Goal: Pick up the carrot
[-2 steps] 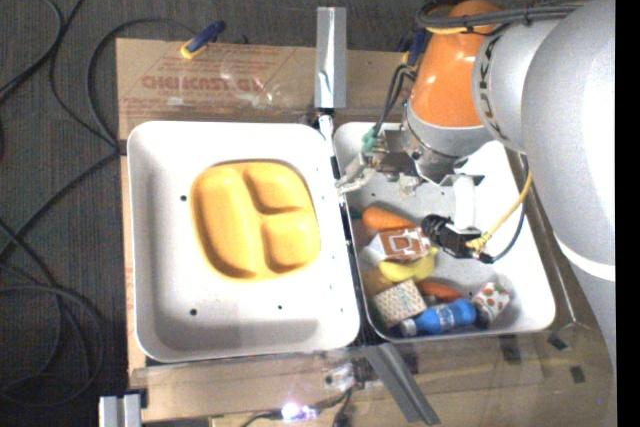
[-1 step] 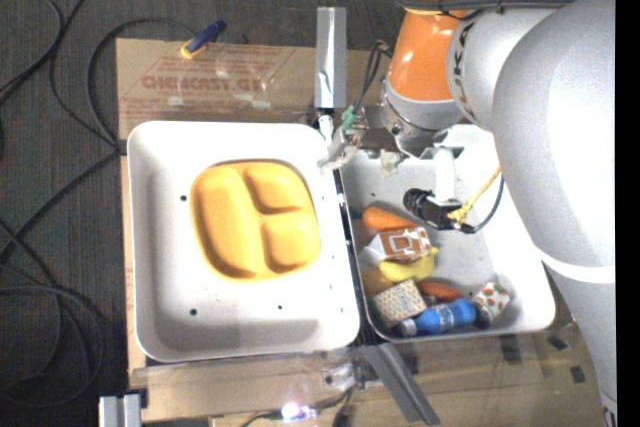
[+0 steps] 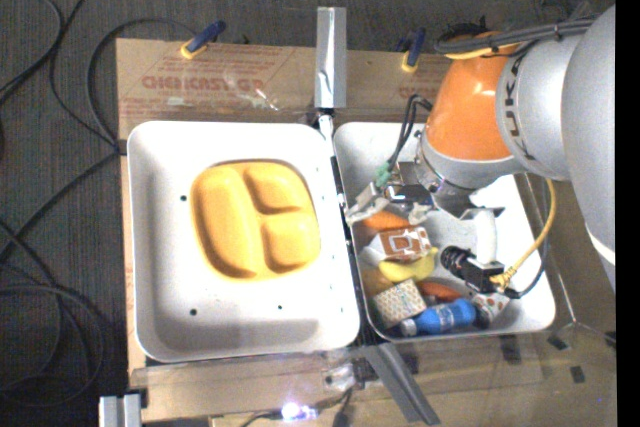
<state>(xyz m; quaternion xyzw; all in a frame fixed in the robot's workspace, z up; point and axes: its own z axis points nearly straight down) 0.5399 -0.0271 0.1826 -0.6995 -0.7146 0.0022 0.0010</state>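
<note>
While the end effector (image 3: 400, 187) sits low in the right bin (image 3: 535, 310), grip state can't be told. Carrot (image 3: 385, 220) lies just below it, crowded by a yellow item (image 3: 408, 267), blue bottle (image 3: 437, 319). Left bin (image 3: 150, 315) holds a yellow tray (image 3: 257, 218).

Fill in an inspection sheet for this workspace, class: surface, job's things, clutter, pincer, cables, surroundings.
Surface: cardboard-topped bench bearing left bin and right bin.
Job's things: carrot in the right bin, partly under the arm.
Clutter: yellow divided tray in the left bin; blue bottle, yellow item and printed packets in the right bin.
Pincer: pincer low over the right bin, at the carrot; grip unclear.
Cables: yellow cable along the arm; black cables on the floor.
Surroundings: grey carpet; blue-and-yellow clamps on the bench edge.
</note>
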